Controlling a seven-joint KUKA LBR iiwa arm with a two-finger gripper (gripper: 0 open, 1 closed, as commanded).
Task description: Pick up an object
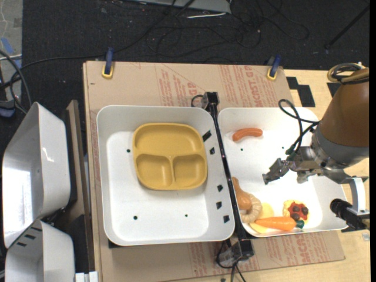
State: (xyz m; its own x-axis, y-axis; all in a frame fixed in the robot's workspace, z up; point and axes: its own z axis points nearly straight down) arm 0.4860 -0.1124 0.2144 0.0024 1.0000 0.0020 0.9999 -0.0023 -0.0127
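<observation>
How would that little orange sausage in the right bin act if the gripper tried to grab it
The sausage looks rounded and slightly curved, so it may roll or slip from a pinch. It appears small and probably light. It lies alone on the right bin floor, so a push would likely slide it.

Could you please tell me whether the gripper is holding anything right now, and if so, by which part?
Nothing is held: the gripper hangs over bare floor of the right bin.
</observation>
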